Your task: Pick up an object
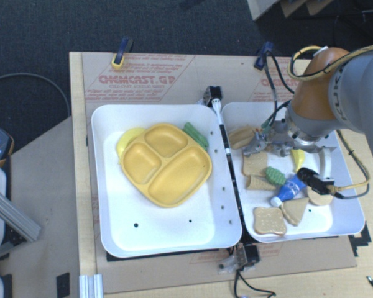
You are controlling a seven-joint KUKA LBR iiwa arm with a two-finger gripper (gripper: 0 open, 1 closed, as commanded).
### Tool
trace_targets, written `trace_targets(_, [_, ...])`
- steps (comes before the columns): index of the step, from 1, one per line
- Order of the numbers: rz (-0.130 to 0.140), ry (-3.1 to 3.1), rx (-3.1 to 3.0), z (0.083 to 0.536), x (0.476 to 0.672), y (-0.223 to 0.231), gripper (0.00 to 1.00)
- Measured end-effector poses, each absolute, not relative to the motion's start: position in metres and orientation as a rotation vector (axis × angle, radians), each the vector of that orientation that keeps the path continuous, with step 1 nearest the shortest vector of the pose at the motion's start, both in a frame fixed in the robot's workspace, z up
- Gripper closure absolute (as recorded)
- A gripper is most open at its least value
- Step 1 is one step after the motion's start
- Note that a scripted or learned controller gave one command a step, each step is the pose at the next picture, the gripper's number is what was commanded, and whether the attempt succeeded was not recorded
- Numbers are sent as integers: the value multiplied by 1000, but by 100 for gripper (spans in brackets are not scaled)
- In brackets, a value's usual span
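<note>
From above, the gripper (265, 143) hangs low in the right bin (351, 219); whether it grips anything I cannot tell. Toast slices (268, 220), a green piece (274, 176) and a blue bottle (290, 190) lie just below it. A yellow tray (166, 164) sits far left.

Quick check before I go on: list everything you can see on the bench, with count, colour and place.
bins: 2, white, side by side on the bench
tray: 1, yellow, three compartments, in the left bin
yellow piece: 1, under the tray's upper left edge
green piece: 1, at the tray's upper right edge
toast pieces: about 6, tan, in the right bin
green ridged toy: 1, middle of the right bin
bottle: 1, blue with white cap, lying in the right bin
yellow item: 1, right bin, beside the gripper
clamps: 2, at the board's far edge
arm: 1, grey and orange, over the right bin
gripper: 1, low over the right bin's far half
</note>
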State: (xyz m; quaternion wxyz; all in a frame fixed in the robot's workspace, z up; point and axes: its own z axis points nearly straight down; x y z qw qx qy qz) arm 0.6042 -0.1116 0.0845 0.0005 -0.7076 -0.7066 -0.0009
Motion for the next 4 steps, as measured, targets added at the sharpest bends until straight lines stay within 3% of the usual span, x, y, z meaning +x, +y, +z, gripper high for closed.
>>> trace_targets(1, [-13, -2224, -2227, 100, 607, -111, 100])
trace_targets(3, [-7, -2228, -2225, 211, 609, -105, 100])
trace_targets(4, [-4, -2226, -2223, 226, 610, -105, 100])
